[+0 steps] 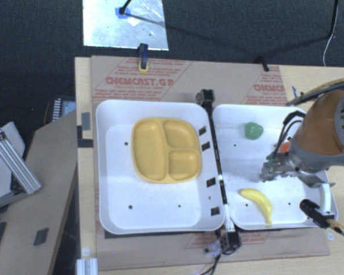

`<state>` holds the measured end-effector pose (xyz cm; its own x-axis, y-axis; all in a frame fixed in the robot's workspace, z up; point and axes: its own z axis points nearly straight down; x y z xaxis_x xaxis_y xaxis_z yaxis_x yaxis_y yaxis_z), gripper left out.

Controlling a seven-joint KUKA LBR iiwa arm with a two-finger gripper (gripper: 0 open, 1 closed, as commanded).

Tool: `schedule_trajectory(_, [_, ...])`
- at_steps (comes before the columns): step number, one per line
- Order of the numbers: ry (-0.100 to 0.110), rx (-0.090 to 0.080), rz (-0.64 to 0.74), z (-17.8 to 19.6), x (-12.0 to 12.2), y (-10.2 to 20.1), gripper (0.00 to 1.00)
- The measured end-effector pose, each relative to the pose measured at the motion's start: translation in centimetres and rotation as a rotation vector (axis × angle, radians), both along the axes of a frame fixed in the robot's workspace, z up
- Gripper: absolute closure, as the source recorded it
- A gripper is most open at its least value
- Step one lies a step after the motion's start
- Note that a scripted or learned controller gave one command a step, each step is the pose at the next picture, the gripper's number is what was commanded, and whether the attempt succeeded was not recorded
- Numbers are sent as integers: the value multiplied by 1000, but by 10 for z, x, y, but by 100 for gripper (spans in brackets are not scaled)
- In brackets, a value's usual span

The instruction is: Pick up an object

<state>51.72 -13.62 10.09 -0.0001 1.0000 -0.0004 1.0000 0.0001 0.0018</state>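
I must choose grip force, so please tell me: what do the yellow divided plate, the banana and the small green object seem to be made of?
The yellow divided plate looks like moulded plastic: uniform colour, soft sheen, rounded compartments. The yellow banana seems a plastic toy, evenly coloured and smooth, though it could be real. The small green round object looks matte, possibly plastic or foam; it is too small to tell.

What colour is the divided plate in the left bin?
The divided plate is yellow, seen clearly in the camera view.
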Motion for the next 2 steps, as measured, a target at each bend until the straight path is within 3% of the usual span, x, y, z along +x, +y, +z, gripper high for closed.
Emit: schedule_trajectory(2, [-7,-2,5,108,3,2,100])
